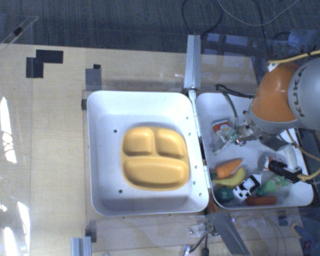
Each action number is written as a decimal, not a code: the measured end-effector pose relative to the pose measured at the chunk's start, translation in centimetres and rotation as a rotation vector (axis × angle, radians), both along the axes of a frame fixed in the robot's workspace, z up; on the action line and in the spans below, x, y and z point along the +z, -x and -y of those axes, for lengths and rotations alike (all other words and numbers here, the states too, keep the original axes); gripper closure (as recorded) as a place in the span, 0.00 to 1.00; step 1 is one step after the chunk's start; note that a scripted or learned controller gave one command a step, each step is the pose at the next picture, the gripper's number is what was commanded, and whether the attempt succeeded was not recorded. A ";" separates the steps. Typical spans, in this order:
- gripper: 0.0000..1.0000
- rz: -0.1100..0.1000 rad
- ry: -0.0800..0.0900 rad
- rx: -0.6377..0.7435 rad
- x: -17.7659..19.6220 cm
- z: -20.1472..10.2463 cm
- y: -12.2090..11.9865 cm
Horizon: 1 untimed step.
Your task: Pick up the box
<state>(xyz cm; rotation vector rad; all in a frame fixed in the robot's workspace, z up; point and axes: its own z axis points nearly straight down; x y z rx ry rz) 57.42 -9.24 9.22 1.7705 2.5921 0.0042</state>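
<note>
Table (53, 159) of pale wood carries two shallow white bins side by side, with a metal bracket between them at the far edge. The left bin (104, 143) is the larger sight: it holds a yellow divided tray (154, 158) lying flat near its middle, two small compartments toward the far edge and one long compartment toward the near edge. The right bin (208, 108) sits hard against it, their rims touching along the shared side.

The arm (296, 92), grey with its orange band, reaches over the far right part of the right bin and hides much of that bin's right side. Its gripper (236, 135) hangs low over the bin's middle, just beside a small white box with a red mark (221, 126), which lies toward the bin's far left part. The box looks to be resting on the bin floor rather than lifted, though the view there is cluttered and blurred. Whether the fingers are spread or pressed together cannot be told.

Along the bin's near edge lies a huddle of small things: an orange carrot-like piece (229, 167), a yellow banana (230, 179) touching it on the near side, a black-and-white patterned piece (249, 184), a green item (269, 185) and a red one (262, 200) nearest the near right corner.
</note>
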 end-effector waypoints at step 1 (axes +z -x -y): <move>1.00 0.007 0.000 0.001 1.2 -0.1 -0.2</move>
